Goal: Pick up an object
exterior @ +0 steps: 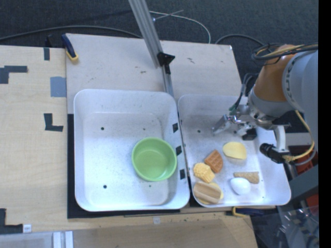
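The gripper (pixel 227 124) hung over the right bin (pixel 199 112), apparently spread apart and clutching nothing. Near it lay the yellow chip-like piece (pixel 235 150), long axis running left-right, pointing direction unclear.

Robot lab: taped bench (pixel 31 102), white bins (pixel 83 138), loose cables (pixel 181 17).

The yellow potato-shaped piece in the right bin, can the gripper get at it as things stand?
Probably yes: the yellow piece lies apart from the other items, and the gripper hangs just above it.
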You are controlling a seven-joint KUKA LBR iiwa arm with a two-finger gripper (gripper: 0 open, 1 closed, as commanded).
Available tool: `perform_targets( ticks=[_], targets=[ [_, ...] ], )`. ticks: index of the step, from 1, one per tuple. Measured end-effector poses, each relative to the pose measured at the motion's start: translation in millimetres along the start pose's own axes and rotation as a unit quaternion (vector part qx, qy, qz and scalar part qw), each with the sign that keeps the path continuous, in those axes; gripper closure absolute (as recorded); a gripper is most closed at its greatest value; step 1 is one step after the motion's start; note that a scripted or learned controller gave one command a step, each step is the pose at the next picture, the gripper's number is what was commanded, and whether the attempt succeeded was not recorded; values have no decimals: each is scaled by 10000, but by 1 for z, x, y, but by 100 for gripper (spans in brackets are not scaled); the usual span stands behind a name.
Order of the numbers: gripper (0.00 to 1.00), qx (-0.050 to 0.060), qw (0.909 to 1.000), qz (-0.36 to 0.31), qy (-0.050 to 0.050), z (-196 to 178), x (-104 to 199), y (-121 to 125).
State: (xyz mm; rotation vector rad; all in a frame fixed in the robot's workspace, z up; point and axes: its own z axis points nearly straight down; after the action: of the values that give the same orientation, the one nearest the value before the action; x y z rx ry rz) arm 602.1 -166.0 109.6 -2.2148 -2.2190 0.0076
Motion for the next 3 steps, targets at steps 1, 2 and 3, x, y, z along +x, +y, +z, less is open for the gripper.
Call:
perform_targets(
  ticks=[1, 2, 3],
  targets=[
    [100, -24, 10000, -3, -6, -14, 0, 1],
    [100, -64, 10000, -3, -12, -76, 6, 4],
    [100, -59, 10000, 3, -13, -119, 1, 4]
  ],
)
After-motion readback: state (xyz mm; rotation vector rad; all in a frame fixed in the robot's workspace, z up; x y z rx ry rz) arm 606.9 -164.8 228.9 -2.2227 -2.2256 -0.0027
